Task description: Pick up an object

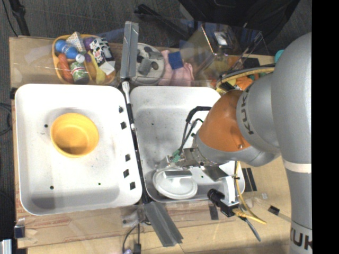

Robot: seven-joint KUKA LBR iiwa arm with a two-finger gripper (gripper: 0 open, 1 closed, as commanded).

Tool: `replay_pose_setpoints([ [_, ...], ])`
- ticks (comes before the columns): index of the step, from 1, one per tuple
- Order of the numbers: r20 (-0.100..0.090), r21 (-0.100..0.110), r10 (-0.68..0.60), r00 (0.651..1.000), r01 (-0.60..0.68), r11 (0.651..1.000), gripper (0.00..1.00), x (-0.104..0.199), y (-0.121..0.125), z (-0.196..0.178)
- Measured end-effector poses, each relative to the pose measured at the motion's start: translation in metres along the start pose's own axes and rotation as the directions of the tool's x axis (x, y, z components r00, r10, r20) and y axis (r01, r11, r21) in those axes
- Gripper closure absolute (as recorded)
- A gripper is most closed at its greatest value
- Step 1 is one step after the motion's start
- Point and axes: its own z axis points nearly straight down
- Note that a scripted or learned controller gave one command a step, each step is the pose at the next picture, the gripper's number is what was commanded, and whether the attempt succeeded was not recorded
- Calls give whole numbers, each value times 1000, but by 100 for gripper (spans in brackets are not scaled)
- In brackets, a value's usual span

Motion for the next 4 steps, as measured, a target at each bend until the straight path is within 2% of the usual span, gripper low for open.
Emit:
replay_pose_setpoints([
  [3, 0, 0, 0, 1000, 0, 1000, 0, 0, 0, 0],
  [4, -1, 3, -3, 1000, 3, 1000, 100, 0, 0, -9],
])
